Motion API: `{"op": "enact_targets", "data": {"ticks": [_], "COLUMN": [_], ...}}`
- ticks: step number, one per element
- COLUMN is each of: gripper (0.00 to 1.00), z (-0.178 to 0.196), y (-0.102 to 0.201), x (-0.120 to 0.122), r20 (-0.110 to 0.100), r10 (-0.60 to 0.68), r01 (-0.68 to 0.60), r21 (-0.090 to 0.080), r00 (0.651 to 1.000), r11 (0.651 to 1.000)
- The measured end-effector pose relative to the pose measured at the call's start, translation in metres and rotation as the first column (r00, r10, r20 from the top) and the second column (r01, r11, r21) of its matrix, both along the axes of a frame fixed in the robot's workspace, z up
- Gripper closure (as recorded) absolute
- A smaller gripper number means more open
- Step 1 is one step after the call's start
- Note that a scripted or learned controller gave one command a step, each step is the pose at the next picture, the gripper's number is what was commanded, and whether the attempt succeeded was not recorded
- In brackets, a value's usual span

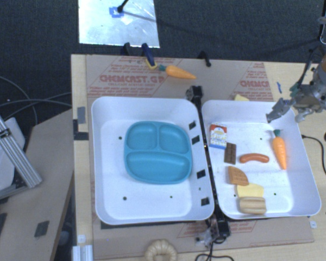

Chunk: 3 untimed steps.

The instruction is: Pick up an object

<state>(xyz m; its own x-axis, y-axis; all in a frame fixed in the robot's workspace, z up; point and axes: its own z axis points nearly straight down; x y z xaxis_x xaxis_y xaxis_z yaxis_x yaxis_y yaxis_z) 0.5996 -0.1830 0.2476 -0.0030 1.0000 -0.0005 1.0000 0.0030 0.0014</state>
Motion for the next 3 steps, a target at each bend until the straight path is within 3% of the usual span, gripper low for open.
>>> {"op": "enact_targets", "data": {"ticks": [2,3], "gripper": [0.0,0.0], "z": [-0.102,-0.159], "y": [-0.014,-0.004], "x": [-0.005,-0.005], "r20": [-0.003,-0.002], "r10": [-0.002,0.001], "r01": [0.002,-0.001], "r21": [0.0,0.003], "r00": [1.0,1.0], "r11": [1.0,1.0]}}
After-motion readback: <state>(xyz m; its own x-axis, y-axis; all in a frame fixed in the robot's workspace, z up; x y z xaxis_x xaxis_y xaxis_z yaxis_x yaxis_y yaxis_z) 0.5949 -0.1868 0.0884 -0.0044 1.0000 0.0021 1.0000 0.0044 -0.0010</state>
